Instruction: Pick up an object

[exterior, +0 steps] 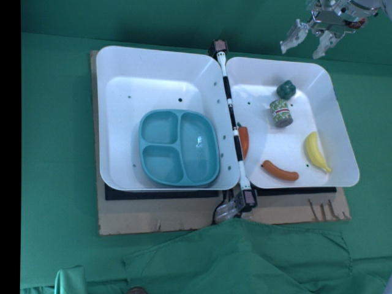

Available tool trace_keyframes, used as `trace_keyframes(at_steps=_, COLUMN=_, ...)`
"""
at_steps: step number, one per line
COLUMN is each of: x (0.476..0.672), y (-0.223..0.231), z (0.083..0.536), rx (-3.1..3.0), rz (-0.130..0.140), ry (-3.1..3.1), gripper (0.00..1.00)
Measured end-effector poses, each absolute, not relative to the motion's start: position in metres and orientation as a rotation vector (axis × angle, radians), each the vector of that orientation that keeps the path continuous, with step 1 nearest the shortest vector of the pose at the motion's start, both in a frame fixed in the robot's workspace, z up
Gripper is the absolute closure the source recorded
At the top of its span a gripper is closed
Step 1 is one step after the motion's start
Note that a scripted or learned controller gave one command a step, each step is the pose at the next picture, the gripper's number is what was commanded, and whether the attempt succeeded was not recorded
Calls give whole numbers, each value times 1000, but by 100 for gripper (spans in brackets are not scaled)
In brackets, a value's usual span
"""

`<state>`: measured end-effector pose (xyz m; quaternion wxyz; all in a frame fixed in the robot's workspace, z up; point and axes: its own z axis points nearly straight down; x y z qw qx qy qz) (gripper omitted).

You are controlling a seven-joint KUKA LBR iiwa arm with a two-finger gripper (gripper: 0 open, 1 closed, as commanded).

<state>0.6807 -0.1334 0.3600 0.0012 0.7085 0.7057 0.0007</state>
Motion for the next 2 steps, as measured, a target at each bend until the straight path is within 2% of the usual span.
trace_keyframes(at_steps=1, x=653, y=-132, z=224, rx=2223, rz=1, ry=2214, gripper=0)
trace_keyframes(at_steps=2, x=609, y=-126, z=189, rx=2219, rz=7, ry=2212, gripper=0)
